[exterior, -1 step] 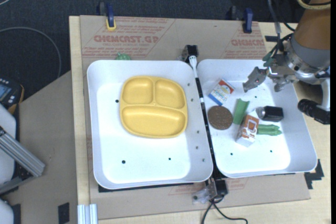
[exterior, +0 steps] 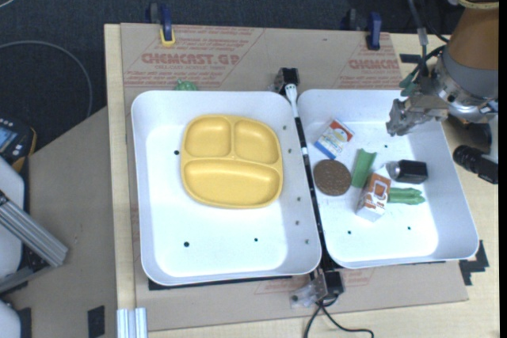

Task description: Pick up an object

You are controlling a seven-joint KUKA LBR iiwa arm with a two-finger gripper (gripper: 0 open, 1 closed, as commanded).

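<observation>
Arm (exterior: 475, 43) enters from the right edge of the camera view, upper corner. Orange band sits above a grey wrist section, with a yellow cable loop at the top. Wrist points down and to the left. Gripper (exterior: 404, 121) hangs at the end of the wrist, a grey metal assembly (detail blurred), angled downward. Nothing is visible between its tips. Finger spacing cannot be judged.

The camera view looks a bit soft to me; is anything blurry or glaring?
Camera view: lighting is even with soft shadows; the white bins look bright, nearly washed out; the gripper and small items look slightly soft; the yellow plate shows clearly.
</observation>
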